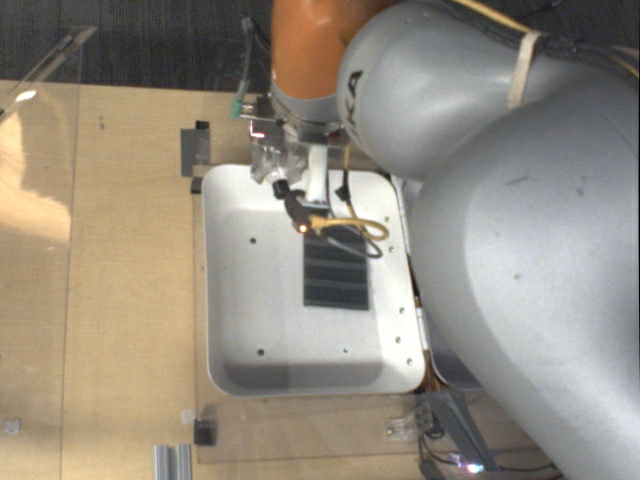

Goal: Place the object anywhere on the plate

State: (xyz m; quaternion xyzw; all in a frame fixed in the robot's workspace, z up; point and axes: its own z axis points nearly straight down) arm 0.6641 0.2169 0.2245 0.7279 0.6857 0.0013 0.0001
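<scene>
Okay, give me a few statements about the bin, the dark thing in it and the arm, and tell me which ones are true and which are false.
1. A dark ribbed rectangular block lies inside the white bin. True.
2. The block is tucked into the bin's lower left corner as the camera sees it. False: it lies right of the middle of the bin floor, clear of that corner.
3. The gripper hangs by the bin's far wall. True.
4. The band above the wrist is blue. False: it is orange.
</scene>
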